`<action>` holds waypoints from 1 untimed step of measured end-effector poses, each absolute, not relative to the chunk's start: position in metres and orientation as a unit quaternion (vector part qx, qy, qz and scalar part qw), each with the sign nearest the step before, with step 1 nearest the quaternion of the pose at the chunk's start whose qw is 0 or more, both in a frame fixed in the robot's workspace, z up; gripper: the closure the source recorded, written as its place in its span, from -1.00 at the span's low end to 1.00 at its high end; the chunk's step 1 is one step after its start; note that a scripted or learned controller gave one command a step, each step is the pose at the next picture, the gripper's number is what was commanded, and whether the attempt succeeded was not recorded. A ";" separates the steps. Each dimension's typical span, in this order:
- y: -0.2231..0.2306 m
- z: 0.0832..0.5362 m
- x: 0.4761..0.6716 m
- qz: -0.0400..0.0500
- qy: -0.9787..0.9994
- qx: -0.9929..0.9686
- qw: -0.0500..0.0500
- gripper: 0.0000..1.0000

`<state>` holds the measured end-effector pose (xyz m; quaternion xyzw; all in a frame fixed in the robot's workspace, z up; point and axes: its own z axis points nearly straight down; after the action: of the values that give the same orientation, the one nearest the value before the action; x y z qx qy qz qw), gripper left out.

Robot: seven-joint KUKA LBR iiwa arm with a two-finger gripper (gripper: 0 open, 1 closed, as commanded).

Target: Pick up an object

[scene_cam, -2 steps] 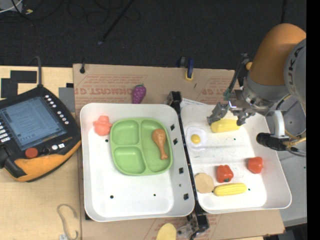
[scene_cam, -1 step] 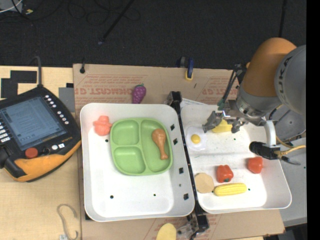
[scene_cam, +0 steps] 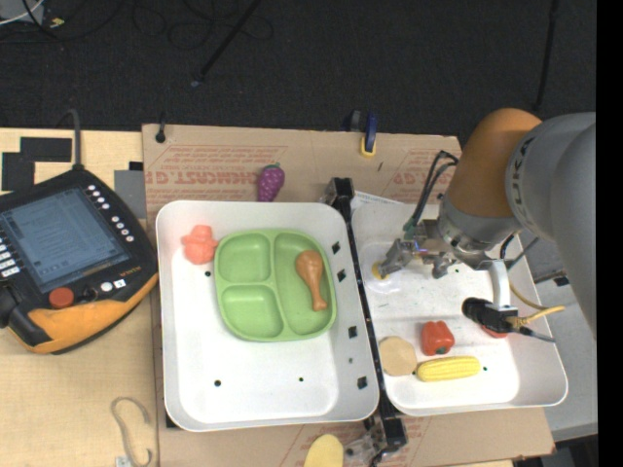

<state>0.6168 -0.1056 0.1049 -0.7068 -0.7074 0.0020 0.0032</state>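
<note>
Altogether two bins (scene_cam: 185,377), one tray (scene_cam: 255,329)

A teach pendant (scene_cam: 60,251) lies left of the cardboard sheet (scene_cam: 224,168).

- The arm (scene_cam: 550,178) comes in from the right of the camera view, its broad grey body filling the upper right above the right bin (scene_cam: 545,382).
- An orange band (scene_cam: 492,163) wraps the arm just above the wrist, over the far part of the right bin.
- The wrist tilts down and to the left, toward the right bin's inner edge.
- The gripper (scene_cam: 401,259) hangs low over the far left part of the right bin, close to its floor.
- Cables run along the wrist, from the orange band down to the gripper.
</note>
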 end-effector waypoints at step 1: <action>-0.104 0.087 0.617 0.001 -0.706 -0.708 0.001 -1.00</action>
<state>0.6168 -0.1042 0.0868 -0.7080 -0.7062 0.0006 0.0014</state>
